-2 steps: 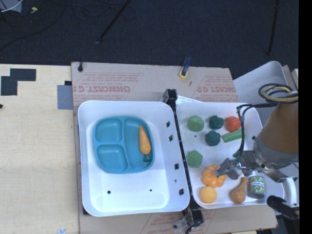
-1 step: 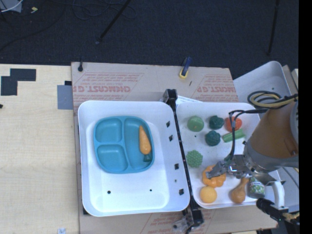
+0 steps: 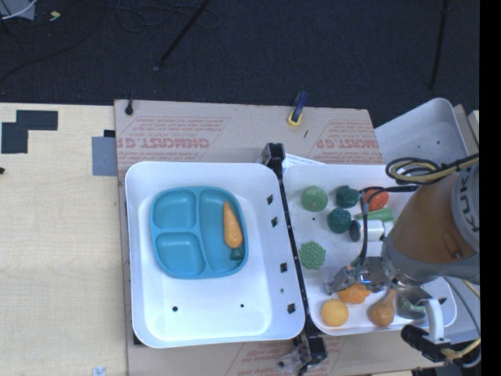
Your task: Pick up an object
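The gripper (image 3: pixel 350 280) sits low in the right bin (image 3: pixel 329 180), directly over a small orange piece (image 3: pixel 354 294) near the front wall; whether it is released or clenched, I cannot tell. A round orange fruit (image 3: pixel 335 312) lies just beyond, toward the front-left, a likely alternative.

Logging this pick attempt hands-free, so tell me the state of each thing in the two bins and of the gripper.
carrot: lying in blue tray's right compartment
blue tray: flat in left bin
gripper: low in right bin, over orange piece
orange piece: on bin floor
yellow ball: resting free
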Robot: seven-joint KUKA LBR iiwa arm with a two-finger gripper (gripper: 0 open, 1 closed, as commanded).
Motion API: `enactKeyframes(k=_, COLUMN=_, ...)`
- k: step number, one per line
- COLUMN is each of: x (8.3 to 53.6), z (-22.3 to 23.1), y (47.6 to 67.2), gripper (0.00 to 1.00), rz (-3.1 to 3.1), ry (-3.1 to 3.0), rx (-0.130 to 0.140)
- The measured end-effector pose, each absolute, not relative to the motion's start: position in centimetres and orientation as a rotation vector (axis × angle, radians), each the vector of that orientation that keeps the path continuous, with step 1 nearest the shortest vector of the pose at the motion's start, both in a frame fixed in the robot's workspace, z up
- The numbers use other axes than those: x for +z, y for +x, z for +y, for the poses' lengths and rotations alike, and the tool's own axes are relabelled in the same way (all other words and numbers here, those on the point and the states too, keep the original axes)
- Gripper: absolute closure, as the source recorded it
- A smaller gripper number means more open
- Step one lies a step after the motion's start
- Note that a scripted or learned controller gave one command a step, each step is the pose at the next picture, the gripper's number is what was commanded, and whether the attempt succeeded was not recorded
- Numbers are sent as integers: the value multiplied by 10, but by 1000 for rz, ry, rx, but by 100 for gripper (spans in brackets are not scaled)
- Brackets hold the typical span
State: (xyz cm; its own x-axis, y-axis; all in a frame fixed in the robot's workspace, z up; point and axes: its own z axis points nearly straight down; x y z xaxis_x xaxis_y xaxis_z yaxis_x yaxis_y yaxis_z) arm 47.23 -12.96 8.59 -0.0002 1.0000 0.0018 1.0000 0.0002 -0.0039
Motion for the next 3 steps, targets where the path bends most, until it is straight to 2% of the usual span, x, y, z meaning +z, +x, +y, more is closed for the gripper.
enactKeyframes(k=1, x=98, z=-131, y=472, gripper=100, rz=-2208, ry=-2227, rx=2)
enactKeyframes(k=2, x=140, z=-130, y=471, gripper=100, rz=-2221, ry=-2221, rx=0)
enactKeyframes(k=3, x=201, z=-129, y=467, gripper=100, rz=-2223, ry=-2222, rx=-2)
